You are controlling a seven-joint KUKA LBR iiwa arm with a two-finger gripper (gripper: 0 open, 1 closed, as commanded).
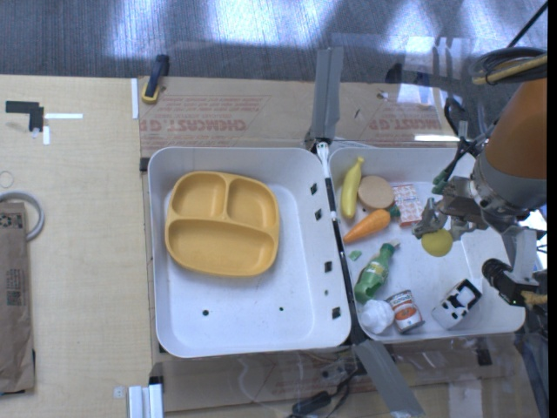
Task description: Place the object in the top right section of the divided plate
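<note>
We log the divided plate [223, 224], yellow, lying flat in the left bin [252, 320] toward its upper left; all three sections are bare. The right bin [487, 307] carries the loose items: a banana [351, 187] upright near the divider, a tan round disc [376, 192] just beside it, a carrot [368, 225] below them, a small red-and-white packet [406, 205], a green bottle [375, 271], a white crumpled item [377, 316], a small can [405, 311] touching it, and a black-and-white box [458, 302]. The gripper [438, 225] sits over the right bin with a yellow lemon [437, 243] directly at its tip. We cannot tell whether the fingers are spread or pinching the lemon; the metal parts hide the contact
</note>
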